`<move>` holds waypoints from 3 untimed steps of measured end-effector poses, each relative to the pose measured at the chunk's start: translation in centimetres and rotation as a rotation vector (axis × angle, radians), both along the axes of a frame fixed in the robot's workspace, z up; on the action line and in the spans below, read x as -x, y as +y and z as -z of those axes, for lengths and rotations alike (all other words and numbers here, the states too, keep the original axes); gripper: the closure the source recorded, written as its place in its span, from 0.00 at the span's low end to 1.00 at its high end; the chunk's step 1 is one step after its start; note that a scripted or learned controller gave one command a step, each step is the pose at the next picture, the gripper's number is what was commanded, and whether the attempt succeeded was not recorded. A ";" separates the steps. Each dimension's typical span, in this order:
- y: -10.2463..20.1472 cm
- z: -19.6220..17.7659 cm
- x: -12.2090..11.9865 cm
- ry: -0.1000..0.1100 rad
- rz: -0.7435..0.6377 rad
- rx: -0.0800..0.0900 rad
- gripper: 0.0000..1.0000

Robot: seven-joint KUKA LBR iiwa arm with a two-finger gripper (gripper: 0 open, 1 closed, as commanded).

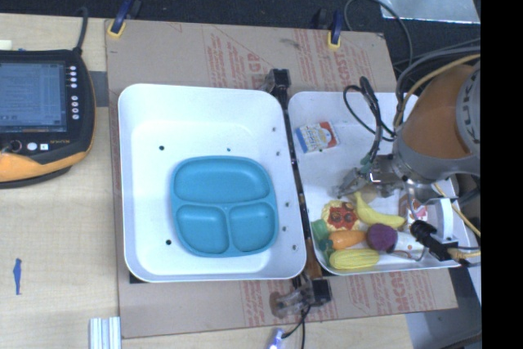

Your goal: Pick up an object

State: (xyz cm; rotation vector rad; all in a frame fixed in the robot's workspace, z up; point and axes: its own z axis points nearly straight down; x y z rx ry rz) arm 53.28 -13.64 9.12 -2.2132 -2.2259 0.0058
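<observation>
The right bin (327, 106) holds a cluster of toy foods at its near end: a yellow banana (377, 214), a purple plum-like piece (381, 237), a yellow corn cob (353, 260), an orange carrot (346, 239), a red-and-yellow piece (339, 215) and a green piece (319, 230). A small white and blue carton (315, 136) lies apart at the far left of that bin. My gripper (369, 178) hangs low over the bin's middle, just above the banana's upper end, with nothing visibly held.
The left bin (147, 114) carries a blue three-compartment plate (222, 205). Black cables (368, 106) loop over the right bin's far side. A tablet-like pendant (37, 106) lies on the bench at the far left. The arm's orange band (437, 123) overhangs the right bin's right edge.
</observation>
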 end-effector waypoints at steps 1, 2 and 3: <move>0.4 0.0 2.6 -0.001 -0.001 0.000 0.00; 1.6 -0.1 -2.8 -0.002 0.001 -0.001 0.00; 1.5 -1.1 -2.8 0.000 0.000 -0.001 1.00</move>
